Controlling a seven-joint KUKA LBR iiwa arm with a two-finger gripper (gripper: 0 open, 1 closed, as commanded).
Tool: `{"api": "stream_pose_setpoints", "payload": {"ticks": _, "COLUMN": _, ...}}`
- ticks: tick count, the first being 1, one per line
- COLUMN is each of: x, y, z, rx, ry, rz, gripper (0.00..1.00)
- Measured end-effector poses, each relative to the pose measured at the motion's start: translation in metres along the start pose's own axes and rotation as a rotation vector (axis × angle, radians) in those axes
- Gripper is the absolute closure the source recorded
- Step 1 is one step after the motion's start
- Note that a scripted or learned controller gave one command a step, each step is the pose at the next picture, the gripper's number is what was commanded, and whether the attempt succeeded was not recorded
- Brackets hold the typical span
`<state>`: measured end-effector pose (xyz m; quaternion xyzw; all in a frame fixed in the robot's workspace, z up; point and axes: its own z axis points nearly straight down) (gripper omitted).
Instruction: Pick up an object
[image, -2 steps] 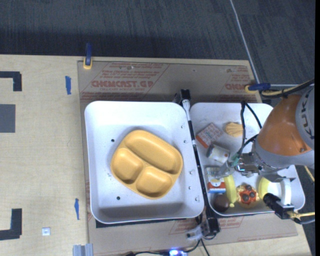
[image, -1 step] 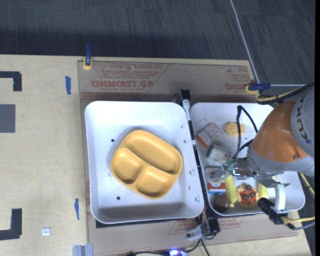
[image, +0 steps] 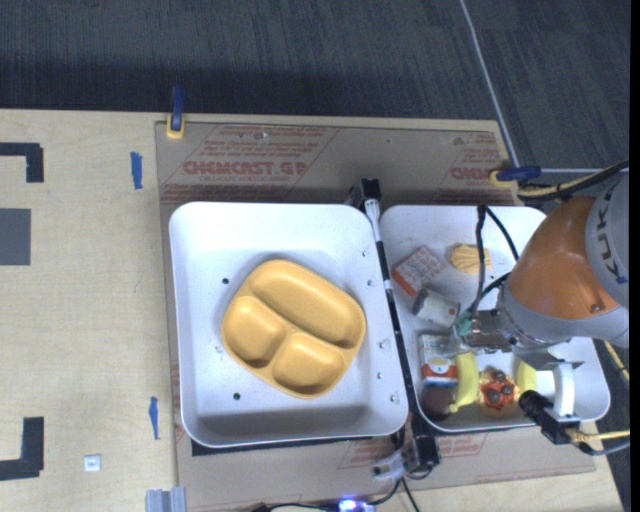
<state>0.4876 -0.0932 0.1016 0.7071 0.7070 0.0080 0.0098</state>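
Claw (image: 478, 330) state: cannot tell. Hovering mid right bin (image: 590, 405); crowded toys near front edge risk a glancing, failed grasp.

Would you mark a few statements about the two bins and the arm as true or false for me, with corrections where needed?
1. The yellow divided tray lies in the left bin. True.
2. The yellow divided tray has five compartments. False: three show, one long and two smaller.
3. The arm hangs over the right bin. True.
4. The banana lies in the left bin. False: it lies near the front of the right bin, among other small items.
5. The two bins stand apart with a wide gap. False: they sit side by side, edges nearly meeting.
6. The bins rest on a brown cardboard sheet. True.
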Motion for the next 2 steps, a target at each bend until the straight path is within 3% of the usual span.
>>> {"api": "stream_pose_setpoints", "payload": {"ticks": 1, "x": 0.082, "y": 0.035, "z": -0.083, "rx": 0.024, "ry": 0.004, "rz": -0.001, "gripper": 1.00}}
{"api": "stream_pose_setpoints", "payload": {"ticks": 2, "x": 0.082, "y": 0.037, "z": -0.093, "rx": 0.021, "ry": 0.002, "rz": -0.003, "gripper": 1.00}}
